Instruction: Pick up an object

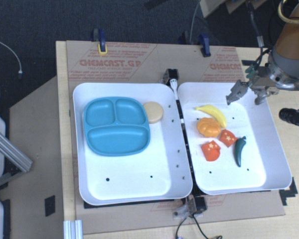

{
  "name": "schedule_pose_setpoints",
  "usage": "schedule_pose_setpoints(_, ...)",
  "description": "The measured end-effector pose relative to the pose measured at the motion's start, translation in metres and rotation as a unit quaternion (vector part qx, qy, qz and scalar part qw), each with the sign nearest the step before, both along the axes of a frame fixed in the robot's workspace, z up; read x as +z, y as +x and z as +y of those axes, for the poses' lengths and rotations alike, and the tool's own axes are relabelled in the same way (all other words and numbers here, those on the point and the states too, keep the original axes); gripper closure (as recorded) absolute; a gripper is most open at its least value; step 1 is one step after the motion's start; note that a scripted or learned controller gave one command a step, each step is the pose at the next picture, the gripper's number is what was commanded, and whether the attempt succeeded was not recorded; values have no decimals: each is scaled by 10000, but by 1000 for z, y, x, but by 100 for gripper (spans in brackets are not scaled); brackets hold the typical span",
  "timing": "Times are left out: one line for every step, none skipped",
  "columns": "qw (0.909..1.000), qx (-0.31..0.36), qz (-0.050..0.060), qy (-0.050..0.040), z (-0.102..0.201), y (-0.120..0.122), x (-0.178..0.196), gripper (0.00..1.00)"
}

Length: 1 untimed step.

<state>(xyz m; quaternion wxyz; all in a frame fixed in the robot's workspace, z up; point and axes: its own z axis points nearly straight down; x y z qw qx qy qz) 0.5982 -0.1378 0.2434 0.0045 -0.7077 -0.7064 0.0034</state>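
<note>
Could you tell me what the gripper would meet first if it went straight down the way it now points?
Probably bare floor of the right bin, near its far edge. The gripper hangs just beyond the banana, though depth is hard to judge.

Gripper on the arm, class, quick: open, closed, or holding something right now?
Gripper: open, holding nothing, poised above the far edge of the right bin, beyond the banana.
</note>
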Motion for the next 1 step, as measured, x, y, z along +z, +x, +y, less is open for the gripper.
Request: schedule_pose_setpoints(10000, 11, -56, -8, 0, 2, 6, 0)
